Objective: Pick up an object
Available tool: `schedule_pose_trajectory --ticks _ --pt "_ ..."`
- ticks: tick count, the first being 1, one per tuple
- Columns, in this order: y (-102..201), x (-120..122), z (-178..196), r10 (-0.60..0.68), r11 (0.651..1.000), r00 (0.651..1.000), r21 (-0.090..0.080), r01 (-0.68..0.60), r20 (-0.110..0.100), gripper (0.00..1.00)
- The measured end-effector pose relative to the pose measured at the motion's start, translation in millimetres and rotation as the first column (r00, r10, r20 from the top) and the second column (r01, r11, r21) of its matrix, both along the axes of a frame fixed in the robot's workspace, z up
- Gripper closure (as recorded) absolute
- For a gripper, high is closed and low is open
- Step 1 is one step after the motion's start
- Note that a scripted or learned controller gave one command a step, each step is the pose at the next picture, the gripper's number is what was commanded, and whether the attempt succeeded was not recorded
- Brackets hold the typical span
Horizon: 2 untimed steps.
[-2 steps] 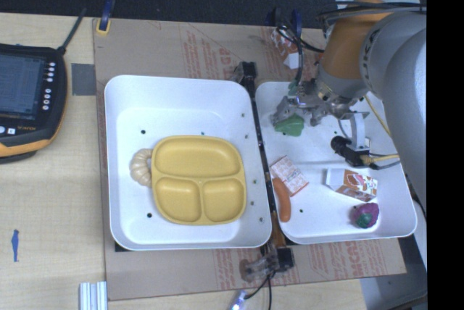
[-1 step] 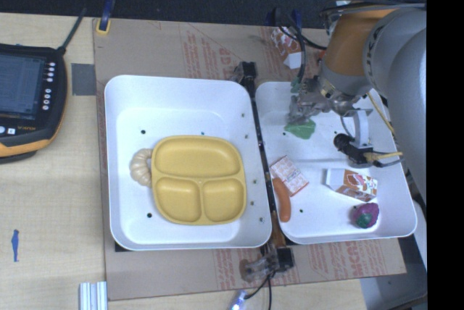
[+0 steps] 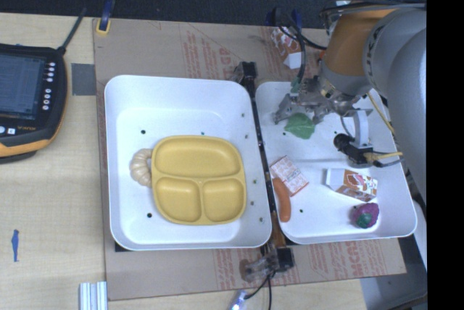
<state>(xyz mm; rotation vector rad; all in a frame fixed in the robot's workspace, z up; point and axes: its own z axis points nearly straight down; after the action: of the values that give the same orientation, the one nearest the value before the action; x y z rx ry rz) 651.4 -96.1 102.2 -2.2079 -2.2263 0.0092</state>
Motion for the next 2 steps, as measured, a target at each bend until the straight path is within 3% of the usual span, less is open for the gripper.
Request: schedule_pose_trajectory --ticks 1,2 --pt "-48 5 -10 -0.006 1.0 1.0 -0.001 0.006 0.007 0.0" --pt "-20 5 -10 -0.003 1.0 1.0 0.0 0.003 0.004 0.0"
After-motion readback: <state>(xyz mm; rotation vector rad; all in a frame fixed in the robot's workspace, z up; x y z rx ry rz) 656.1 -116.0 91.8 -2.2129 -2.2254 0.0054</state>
